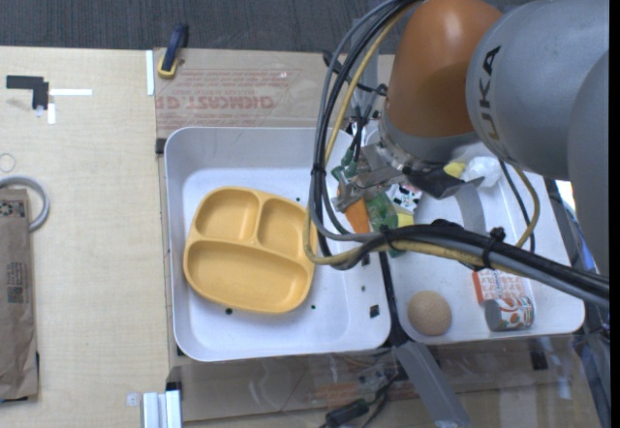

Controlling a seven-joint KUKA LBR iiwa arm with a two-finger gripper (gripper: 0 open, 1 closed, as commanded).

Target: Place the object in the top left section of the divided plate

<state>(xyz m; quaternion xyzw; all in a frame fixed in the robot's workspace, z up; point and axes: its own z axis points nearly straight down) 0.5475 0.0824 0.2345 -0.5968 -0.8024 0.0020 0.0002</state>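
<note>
I see the arm (504, 77) and its cables (426, 240) crossing the right bin (557, 223). The yellow divided plate (249, 249) lies in the left bin (281, 329). The pincer (366, 189) hangs over an orange-and-green object (371, 213) near the divider; I cannot tell its grip. A brown ball (429, 313) and can (504, 300) sit nearby.

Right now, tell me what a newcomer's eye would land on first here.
The big grey arm with its orange band reaches in from the right, trailing cables above the seam between the two white bins. The yellow divided plate lies in the left bin. A brown ball and a small can lie in the right bin.
</note>
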